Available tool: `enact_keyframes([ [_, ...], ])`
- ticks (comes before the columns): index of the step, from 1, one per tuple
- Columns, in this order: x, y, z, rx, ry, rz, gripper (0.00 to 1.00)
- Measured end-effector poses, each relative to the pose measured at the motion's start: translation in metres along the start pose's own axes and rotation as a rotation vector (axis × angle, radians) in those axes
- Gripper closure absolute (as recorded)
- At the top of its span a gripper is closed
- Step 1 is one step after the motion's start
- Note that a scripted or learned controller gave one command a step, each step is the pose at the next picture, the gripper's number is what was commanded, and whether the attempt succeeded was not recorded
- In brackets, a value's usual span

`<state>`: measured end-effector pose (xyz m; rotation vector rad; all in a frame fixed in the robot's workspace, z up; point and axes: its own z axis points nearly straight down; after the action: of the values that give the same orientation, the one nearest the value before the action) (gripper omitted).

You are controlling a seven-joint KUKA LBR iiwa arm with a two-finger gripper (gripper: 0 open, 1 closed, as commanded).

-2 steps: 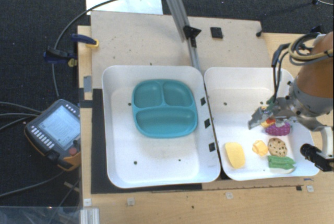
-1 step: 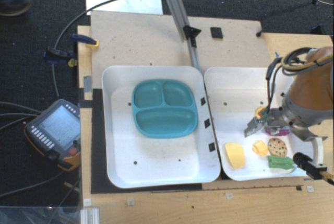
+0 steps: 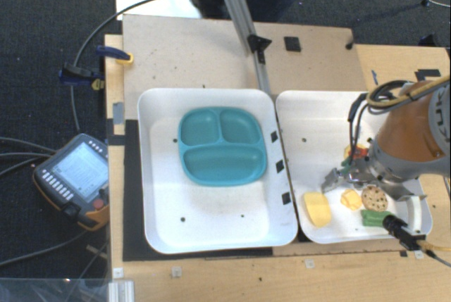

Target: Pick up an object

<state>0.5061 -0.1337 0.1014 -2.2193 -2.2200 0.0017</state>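
The right bin (image 3: 310,124) holds several small objects near its front right corner. A pale yellow block (image 3: 317,209) lies by the front wall. To its right are a small yellow piece (image 3: 350,199), a round chocolate-chip cookie (image 3: 374,199) and a green piece (image 3: 371,217). A small orange-red item (image 3: 357,151) sits further back, partly hidden by the arm. My gripper (image 3: 341,179) hangs low over the bin, just behind the small yellow piece and right of the yellow block. The wrist hides its tips.
A teal divided plate (image 3: 222,146) lies in the left bin (image 3: 162,223). A metal pole (image 3: 239,8) slants across the bench behind the bins. A teach pendant (image 3: 74,177) rests on the floor at the left. Cables (image 3: 363,107) loop off the arm's orange band.
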Motion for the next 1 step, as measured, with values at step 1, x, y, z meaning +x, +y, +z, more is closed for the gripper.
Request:
enact_keyframes([
  [1,-0.0002,0.0012,-0.0132,-0.005,-0.001,-0.001,1.00],
])
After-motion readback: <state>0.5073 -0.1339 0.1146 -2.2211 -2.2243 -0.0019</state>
